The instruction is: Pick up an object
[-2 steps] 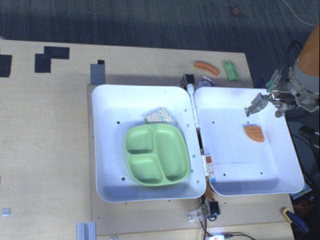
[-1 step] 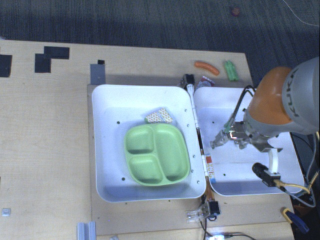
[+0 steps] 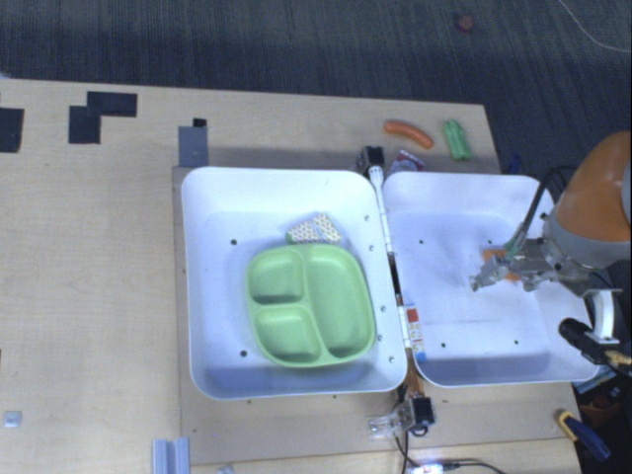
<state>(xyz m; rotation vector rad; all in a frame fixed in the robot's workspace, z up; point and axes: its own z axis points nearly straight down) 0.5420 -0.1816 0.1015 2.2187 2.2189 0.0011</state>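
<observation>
My gripper (image 3: pixel 501 276) hangs low over the right white bin (image 3: pixel 444 225), toward its right side, on the grey arm with the orange band (image 3: pixel 600 197). Small orange bits (image 3: pixel 491 256) show right at the gripper, and I cannot make out what they belong to. In the left white bin (image 3: pixel 212 265) lies a green divided plate (image 3: pixel 310 304). A small white dotted object (image 3: pixel 315 229) rests just beyond the plate's far edge.
On the bench behind the bins lie an orange sausage-shaped item (image 3: pixel 408 133) and a green item (image 3: pixel 456 138). A black clip (image 3: pixel 372 157) sits at the far end of the rim between the bins. Cables and connectors (image 3: pixel 410 418) lie at the front edge.
</observation>
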